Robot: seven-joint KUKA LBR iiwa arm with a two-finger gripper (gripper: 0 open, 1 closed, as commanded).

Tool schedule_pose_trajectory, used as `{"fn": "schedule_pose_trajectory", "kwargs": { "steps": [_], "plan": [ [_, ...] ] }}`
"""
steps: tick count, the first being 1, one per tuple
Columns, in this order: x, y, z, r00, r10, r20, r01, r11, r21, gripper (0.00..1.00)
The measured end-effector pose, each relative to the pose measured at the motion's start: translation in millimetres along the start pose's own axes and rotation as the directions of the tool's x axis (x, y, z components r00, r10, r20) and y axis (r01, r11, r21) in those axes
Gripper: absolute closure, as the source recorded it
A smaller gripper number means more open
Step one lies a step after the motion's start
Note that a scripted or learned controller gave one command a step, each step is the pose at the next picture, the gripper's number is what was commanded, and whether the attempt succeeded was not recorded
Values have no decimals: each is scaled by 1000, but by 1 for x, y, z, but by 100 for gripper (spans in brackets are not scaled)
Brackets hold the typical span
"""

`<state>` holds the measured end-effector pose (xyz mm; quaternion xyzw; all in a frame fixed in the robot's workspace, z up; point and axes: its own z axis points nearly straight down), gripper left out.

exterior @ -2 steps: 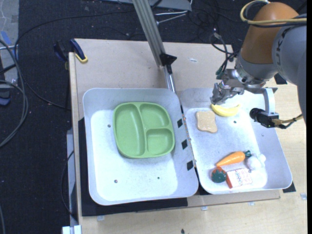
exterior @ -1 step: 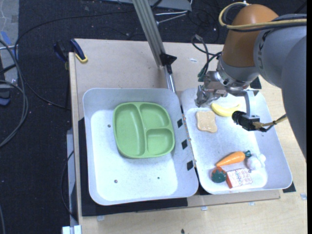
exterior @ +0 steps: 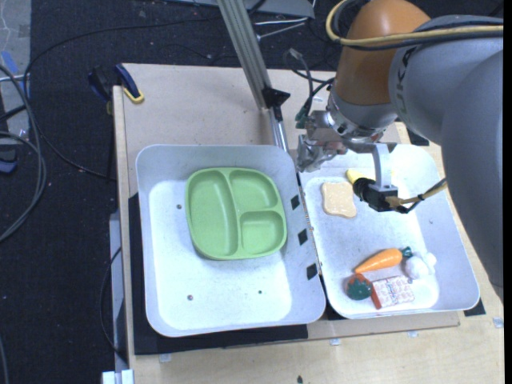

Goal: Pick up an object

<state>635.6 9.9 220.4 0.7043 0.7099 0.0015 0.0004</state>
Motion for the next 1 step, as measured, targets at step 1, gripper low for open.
{"fn": "schedule_pose_trajectory", "kwargs": {
  "steps": [1],
  "plan": [
    [64,-7,1,1000,-1,0,1,1000,3,100]
  ]
}}
